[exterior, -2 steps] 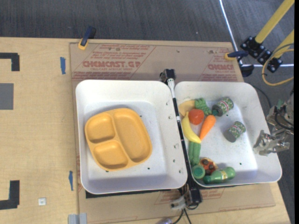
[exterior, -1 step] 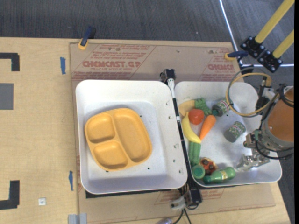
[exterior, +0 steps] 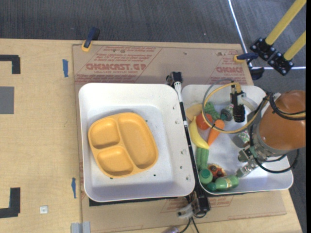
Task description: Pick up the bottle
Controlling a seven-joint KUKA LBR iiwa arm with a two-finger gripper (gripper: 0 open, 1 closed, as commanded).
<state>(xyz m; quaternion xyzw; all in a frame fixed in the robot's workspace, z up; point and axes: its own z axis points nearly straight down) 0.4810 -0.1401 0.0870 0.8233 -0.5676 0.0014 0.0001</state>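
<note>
Bottle lies in the right-hand bin on a cardboard-topped wooden bench beside grey carpet; whether the tool is spread is unclear.

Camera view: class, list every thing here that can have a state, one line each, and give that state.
Green bottle: lying on its side in the right bin, not lifted.
Gripper: low over the right bin, close beside the bottle.
Banana: lying along the right bin's left wall.
Carrot: lying slanted beside the banana.
Yellow divided plate: flat, right way up, in the left bin.
</note>
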